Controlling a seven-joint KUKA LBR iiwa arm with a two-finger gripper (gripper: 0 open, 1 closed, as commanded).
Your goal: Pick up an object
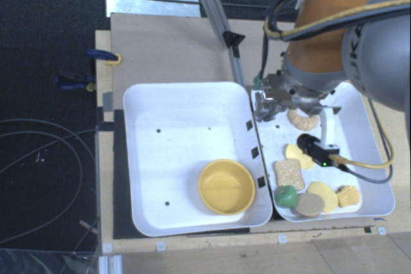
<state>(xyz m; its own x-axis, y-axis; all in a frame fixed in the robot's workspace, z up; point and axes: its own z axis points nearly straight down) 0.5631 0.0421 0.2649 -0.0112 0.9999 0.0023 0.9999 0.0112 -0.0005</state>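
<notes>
Tool (264, 107) grip unreadable, hanging at ten o'clock of ridged tan pastry toy (303, 119): likely light, stiff, slick plastic, best pinched across its narrow width.

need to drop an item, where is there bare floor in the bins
Left bin: bare everywhere but its near right corner, where the yellow bowl sits. Right bin: crowded, with food pieces along the near end and the gripper over the far end.

Yellow bowl (226, 185): upright, in left bin, near front right corner.
In right bin, front part, close together: square cracker (289, 172), green piece (286, 196), tan round piece (309, 205), yellow pieces (324, 194), small corn (347, 196). Beige ring-like piece (303, 119) further back.
</notes>
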